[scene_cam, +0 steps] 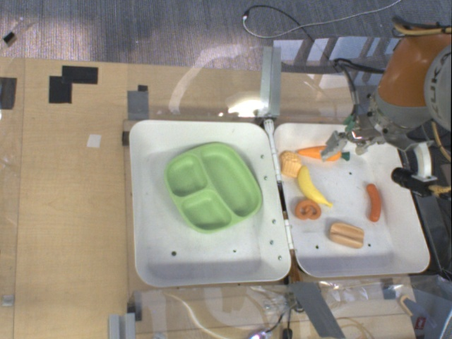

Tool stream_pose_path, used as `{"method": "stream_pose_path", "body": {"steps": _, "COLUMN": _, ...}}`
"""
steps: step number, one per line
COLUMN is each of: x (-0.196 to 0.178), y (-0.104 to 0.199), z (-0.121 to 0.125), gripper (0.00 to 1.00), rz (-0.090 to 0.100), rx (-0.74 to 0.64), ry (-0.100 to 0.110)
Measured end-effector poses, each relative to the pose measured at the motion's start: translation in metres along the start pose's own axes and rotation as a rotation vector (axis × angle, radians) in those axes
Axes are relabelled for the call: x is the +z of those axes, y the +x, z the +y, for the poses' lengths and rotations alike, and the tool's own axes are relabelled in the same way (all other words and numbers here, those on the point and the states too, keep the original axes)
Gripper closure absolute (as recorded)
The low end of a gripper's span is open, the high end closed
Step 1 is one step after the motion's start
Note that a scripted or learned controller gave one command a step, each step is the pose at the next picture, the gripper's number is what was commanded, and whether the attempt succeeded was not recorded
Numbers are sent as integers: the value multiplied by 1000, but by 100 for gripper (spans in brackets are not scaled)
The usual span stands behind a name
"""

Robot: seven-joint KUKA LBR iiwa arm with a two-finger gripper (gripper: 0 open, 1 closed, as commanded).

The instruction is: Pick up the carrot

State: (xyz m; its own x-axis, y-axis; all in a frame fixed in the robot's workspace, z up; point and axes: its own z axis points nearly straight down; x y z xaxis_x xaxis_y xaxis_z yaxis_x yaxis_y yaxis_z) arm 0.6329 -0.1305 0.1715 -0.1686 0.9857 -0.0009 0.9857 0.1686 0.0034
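Two white bins sit side by side on the bench. Left bin (pixel 152 260) holds a green divided plate (pixel 213 186). Right bin (pixel 395 256) holds the food items: carrot (pixel 313 152) near the back-left corner, lying roughly horizontal w/ its thin tip pointing left toward a corn piece (pixel 290 164); a banana (pixel 311 188) just below, near but apart from the carrot; an orange-brown round slice (pixel 307 209); a bread roll (pixel 347 234); and a red sausage (pixel 373 203) toward the right side.

Arm enters from the right, orange band above the wrist. Gripper (pixel 337 147) is low over the carrot's thick (right) end. One finger (pixel 332 147) appears to lie against or just over that end; the 2nd finger is lost in wrist clutter, so whether the claw is apart or together: cannot tell. Carrot seems to rest on the bin floor, level w/ the other items, i.e. not lifted.

Progress (judged): approach done, gripper at the target. Left to do: a confirmed closure on the carrot, then a lift clear of the bin. Contact at the very end of the carrot, not its middle, suggests a marginal hold; the tapered body could slip or pivot out on the lift. The corn piece is close enough to be nudged if the carrot swings.
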Motion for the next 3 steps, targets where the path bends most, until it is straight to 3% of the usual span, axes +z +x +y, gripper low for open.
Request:
{"method": "stream_pose_path", "body": {"steps": 1, "x": 81, "y": -39, "z": 31, "gripper": 0, "rz": 0, "rx": -149, "ry": 0}}
{"method": "stream_pose_path", "body": {"steps": 2, "x": 72, "y": -40, "z": 31, "gripper": 100, "rz": -2, "rx": -151, "ry": 3}}
{"method": "stream_pose_path", "body": {"steps": 3, "x": -26, "y": 47, "z": 15, "gripper": 100, "rz": 0, "rx": -111, "ry": 2}}
